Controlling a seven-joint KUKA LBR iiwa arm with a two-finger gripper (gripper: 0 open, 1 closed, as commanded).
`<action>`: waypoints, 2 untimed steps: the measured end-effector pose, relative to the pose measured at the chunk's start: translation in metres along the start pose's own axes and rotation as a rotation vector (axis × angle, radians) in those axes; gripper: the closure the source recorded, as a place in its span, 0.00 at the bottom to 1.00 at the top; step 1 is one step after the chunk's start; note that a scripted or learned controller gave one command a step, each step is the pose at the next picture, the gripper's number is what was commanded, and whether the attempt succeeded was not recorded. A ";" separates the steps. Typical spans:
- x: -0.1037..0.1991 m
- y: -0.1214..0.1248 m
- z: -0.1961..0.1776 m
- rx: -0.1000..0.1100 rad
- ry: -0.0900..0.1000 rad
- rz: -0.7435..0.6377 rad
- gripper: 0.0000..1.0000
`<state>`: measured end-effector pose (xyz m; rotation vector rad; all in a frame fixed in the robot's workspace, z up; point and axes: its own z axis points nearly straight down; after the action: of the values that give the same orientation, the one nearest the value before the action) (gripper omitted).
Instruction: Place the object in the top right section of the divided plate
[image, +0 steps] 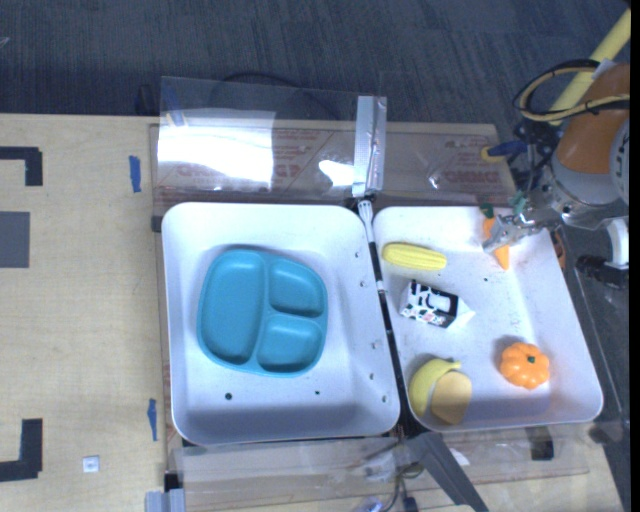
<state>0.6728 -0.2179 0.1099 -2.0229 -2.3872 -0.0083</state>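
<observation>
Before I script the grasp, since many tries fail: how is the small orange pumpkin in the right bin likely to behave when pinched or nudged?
The small orange pumpkin looks round and glossy, so it may roll or slip from a pinch. It seems a rigid toy, probably light. It sits apart from the yellow corn cob, leaving room around it.

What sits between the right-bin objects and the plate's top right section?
Just the raised rims where the two bins meet. The corn, black-and-white packet, yellow fruit and small pumpkin all lie right of them; the blue divided plate lies left, its top right section bare.
</observation>
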 end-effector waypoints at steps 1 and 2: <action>0.003 -0.002 -0.007 0.017 0.007 -0.005 1.00; -0.007 -0.002 -0.001 -0.002 -0.012 -0.127 1.00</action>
<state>0.6719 -0.2255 0.1113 -1.8742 -2.5189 -0.0002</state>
